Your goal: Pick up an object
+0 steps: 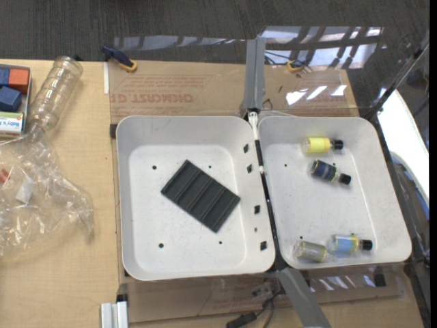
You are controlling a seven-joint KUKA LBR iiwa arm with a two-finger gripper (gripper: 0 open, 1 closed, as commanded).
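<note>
Nearest the camera, along the bottom edge of the right bin point(382, 149), lie 2 small bottles touching end to end: a clear one point(311, 251) with a yellowish tint and a clear one with a blue band and black cap point(349, 244). Both rest on their sides against the bin's near wall, likely rolled there since the floor is smooth.

Further back in the same bin: 1 yellow bottle point(321, 144) and 1 dark blue bottle point(328, 172), both on their sides, near each other but apart, well clear of the walls.

Left bin point(126, 183): 1 dark ribbed flat panel point(200, 195) lying flat, rotated diagonally, roughly central.

Off the bins, on the bench at left: a clear plastic bottle point(53, 93) on its side, crumpled clear plastic wrap point(37, 197), and a box of coloured blocks point(13, 91). Probably spares, not candidates.

Gripper: cannot tell whether it is parted or closed, or carrying anything.

Judgement: no pick has begun. Candidates are the 4 small bottles and the panel. The 2 mid-bin bottles look easiest, with room for fingers on both sides; the pair against the wall is crowded; the flat panel offers little edge to pinch.
</note>
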